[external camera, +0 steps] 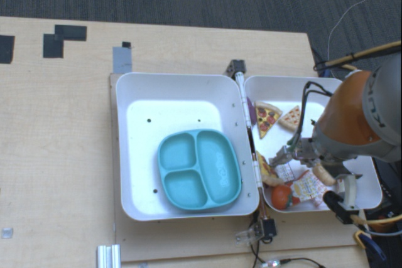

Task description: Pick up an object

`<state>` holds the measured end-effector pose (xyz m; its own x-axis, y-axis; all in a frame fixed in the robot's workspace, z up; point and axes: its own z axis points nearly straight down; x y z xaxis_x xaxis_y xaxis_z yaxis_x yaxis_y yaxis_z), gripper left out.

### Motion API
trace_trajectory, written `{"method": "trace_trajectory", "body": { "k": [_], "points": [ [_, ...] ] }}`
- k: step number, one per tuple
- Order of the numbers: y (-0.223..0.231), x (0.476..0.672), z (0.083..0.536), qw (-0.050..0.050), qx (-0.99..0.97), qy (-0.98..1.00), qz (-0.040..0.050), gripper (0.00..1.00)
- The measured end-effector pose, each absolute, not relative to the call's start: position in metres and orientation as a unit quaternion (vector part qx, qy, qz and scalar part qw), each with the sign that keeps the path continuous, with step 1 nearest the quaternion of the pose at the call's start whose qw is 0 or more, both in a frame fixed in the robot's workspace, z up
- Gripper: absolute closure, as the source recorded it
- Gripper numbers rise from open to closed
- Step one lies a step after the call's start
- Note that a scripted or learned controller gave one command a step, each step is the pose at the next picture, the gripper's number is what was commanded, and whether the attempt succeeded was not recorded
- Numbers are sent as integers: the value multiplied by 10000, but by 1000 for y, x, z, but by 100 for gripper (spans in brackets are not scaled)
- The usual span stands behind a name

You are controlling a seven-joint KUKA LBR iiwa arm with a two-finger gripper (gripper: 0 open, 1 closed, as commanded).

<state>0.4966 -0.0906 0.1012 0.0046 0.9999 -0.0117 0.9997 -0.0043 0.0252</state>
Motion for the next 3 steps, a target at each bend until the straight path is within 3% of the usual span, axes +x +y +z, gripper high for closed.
{"method": "trace_trajectory", "body": {
  "k": [1, 2, 3],
  "points": [
    [-86, 498, 111, 90, 7067, 7074, 70, 100],
    [-87, 498, 111, 98, 7074, 7067, 66, 0],
    [-91, 496, 95, 145, 7091, 7049, 83, 0]
  ]
}}
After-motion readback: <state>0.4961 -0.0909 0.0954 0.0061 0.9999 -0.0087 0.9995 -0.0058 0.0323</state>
